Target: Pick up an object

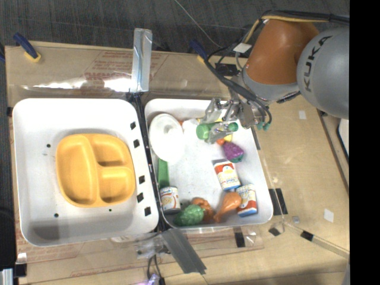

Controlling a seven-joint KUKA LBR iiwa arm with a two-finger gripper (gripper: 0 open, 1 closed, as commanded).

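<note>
My gripper (227, 116) hangs over the back of the right bin (264, 186), below the orange wrist band. A green toy (206, 130) lies right under it, touching or very close to it. Just in front are a small orange piece (222, 140) and a purple grape bunch (233, 152). Further forward lie a red-and-white carton (227, 174), a small can (247, 199), a brown drumstick (228, 203), a leafy green toy (190, 215) and a second can (169, 198). A white bowl (166, 136) sits at the back left.
The left bin (27, 159) holds a yellow divided plate (95, 170). A green stick (162, 172) lies along the right bin's left wall. Cables (222, 64) run from the arm over the bench behind the bins. Brown cardboard surrounds both bins.
</note>
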